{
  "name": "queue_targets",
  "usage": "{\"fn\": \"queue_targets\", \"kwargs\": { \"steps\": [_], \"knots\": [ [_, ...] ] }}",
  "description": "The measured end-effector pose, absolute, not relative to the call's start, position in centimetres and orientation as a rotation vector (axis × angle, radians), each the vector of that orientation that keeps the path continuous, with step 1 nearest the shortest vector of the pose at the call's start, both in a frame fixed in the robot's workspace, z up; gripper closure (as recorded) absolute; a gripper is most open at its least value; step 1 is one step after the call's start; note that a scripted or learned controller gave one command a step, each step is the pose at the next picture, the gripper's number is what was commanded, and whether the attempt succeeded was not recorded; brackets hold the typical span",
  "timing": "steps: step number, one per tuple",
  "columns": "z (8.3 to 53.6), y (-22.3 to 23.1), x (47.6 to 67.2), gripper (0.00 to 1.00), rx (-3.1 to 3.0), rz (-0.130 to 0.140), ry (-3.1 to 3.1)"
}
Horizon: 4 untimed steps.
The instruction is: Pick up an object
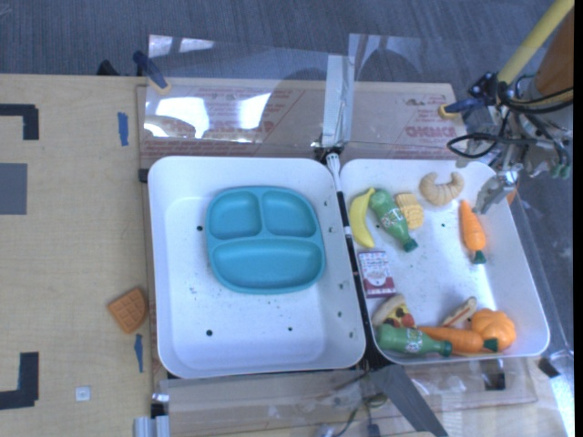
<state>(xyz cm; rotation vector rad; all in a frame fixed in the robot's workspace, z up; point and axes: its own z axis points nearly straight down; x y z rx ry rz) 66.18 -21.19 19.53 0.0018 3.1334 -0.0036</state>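
We judge the small orange plastic toy carrot (pixel 471 229), lying free near the far right wall of the right white plastic bin (pixel 533 280), to be light, rigid and rather slick, best taken across its thicker upper body. The gripper (pixel 499 192) hovers just above its top end; we cannot tell its opening, and see nothing held. The bin floor is smooth, with a beige toy croissant (pixel 441 187) near and the wall close.

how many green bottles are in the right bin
2. One green bottle lies near the top left of the right bin, beside the banana. The other lies along the bottom edge, next to a carrot. No others visible.
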Motion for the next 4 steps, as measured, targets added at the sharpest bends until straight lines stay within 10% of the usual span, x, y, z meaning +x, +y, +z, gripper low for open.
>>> {"fn": "queue_targets", "kwargs": {
  "steps": [1, 2, 3, 4],
  "knots": [
    [9.1, -22.4, 66.3, 0.00, -0.085, -0.006, 3.129],
    [8.8, -22.2, 61.2, 0.00, 0.125, -0.001, 3.131],
    [10.3, -22.1, 61.7, 1.00, 0.120, -0.008, 3.116],
    [26.7, -18.9, 62.2, 1.00, 0.641, -0.001, 3.058]
  ]
}}
